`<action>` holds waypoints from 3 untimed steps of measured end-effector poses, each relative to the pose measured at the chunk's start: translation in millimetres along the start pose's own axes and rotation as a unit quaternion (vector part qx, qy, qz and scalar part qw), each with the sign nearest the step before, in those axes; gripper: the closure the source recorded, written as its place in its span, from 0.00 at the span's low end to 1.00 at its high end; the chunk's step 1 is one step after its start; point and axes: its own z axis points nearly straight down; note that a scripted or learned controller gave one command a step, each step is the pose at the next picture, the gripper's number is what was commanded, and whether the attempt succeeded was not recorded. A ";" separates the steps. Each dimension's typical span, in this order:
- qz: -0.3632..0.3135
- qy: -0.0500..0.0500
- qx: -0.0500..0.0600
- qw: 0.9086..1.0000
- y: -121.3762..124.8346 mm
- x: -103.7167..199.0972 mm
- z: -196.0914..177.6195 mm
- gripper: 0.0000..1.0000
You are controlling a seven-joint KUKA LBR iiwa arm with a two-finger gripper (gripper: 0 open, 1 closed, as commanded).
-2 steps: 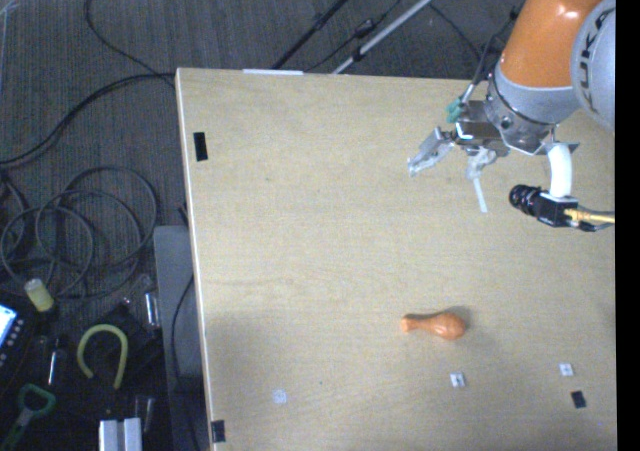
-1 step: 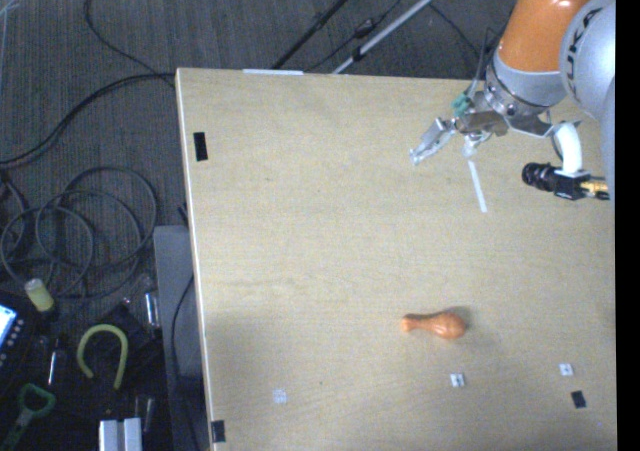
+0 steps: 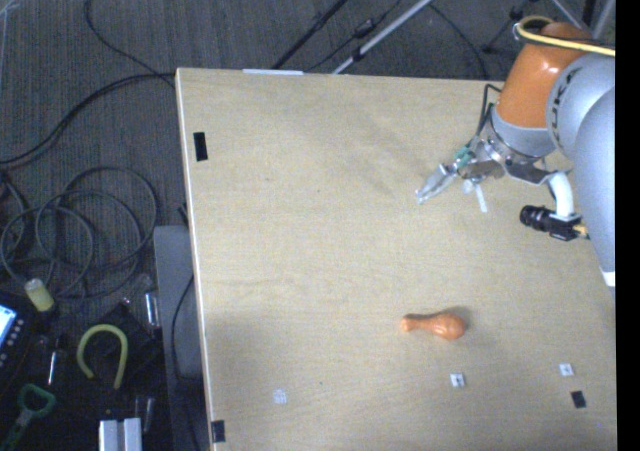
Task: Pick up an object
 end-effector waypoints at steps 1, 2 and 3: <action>-0.180 -0.001 -0.002 0.984 -2.5 -16.3 -13.5 0.00; -0.454 -0.001 -0.003 0.891 -1.6 -15.0 12.4 0.00; -0.353 -0.001 -0.004 0.936 -10.3 -13.7 -86.3 0.00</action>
